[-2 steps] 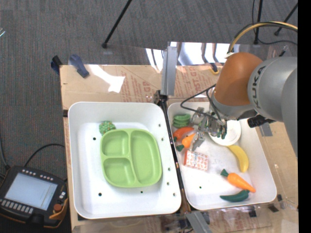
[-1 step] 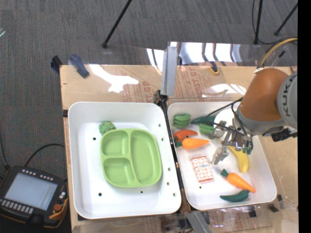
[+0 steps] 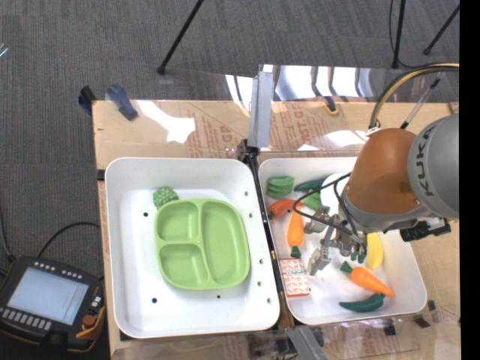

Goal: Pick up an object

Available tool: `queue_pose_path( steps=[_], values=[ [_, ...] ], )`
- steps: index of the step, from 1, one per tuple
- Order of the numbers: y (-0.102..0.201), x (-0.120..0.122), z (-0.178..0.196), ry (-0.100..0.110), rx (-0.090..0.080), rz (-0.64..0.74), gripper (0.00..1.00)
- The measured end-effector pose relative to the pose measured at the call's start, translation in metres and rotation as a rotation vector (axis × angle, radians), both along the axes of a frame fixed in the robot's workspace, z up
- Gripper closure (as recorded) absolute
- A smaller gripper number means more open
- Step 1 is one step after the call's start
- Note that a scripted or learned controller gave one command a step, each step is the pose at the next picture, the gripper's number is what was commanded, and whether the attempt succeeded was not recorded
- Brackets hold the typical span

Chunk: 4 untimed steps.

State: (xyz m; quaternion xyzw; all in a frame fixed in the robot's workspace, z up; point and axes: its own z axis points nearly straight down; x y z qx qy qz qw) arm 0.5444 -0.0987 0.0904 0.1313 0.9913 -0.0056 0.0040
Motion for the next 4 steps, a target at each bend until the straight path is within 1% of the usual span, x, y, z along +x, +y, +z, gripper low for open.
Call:
queue_pose_path(
  steps=[1,2,3,4],
  values=[
    [0.009,0.004,-0.003,0.004,0.011,-0.078,0.0],
    [0.015,0.018,-0.003,0.005,0.013,-0.186,0.0],
    [-0.076,0.063,-0.003,0.007,0.015,-0.306,0.0],
    [0.005,0.082,-0.001,0.001,0.013,-0.365,0.0]
  ],
)
